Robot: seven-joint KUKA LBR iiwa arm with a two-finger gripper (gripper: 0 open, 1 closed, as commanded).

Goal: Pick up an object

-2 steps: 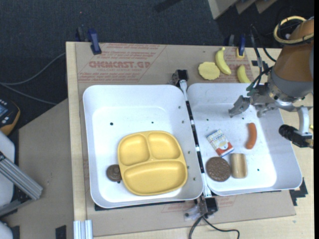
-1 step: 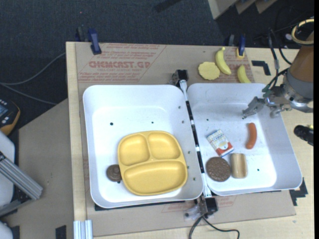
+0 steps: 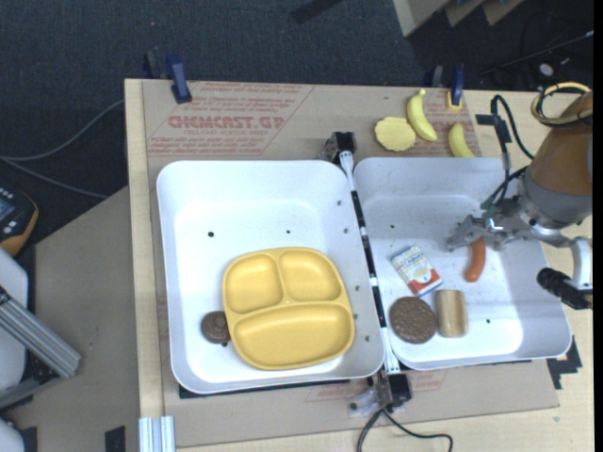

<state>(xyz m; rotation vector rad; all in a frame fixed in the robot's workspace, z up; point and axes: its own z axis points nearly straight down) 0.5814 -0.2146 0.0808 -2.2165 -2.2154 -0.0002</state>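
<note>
While the grey arm with its orange band reaches in over the right-hand shallow white bin (image 3: 528, 342), its two-finger gripper (image 3: 482, 227) sits low above the bin floor with the fingers spread apart and nothing between them. Just below the gripper, almost touching its tips, lies a small orange-red sausage-shaped toy (image 3: 475, 260), set nearly upright along the bin. That looks like the object being tried for.

Taking the sausage toy as the landmark: to its left lies a small white carton with red and blue print (image 3: 415, 269); below and to the left sits a round dark brown cookie-like disc (image 3: 413, 319); right beside that disc, directly below the sausage, is a tan cylinder-shaped piece (image 3: 451, 313). Far to its left, in the other white bin (image 3: 179, 252), rests a yellow plastic divided plate (image 3: 285, 306) with a small brown round piece (image 3: 216, 326) touching its left edge. Well above the sausage, on the wooden bench, lie yellow toy bananas (image 3: 423, 117).

To do the grasp well, I judge the gripper should centre over the toy's middle, fingers straddling its narrow width rather than its length, then descend until the tips nearly meet the bin floor before closing. The sausage is round and smooth, so an off-centre pinch could squirt it sideways.
</note>
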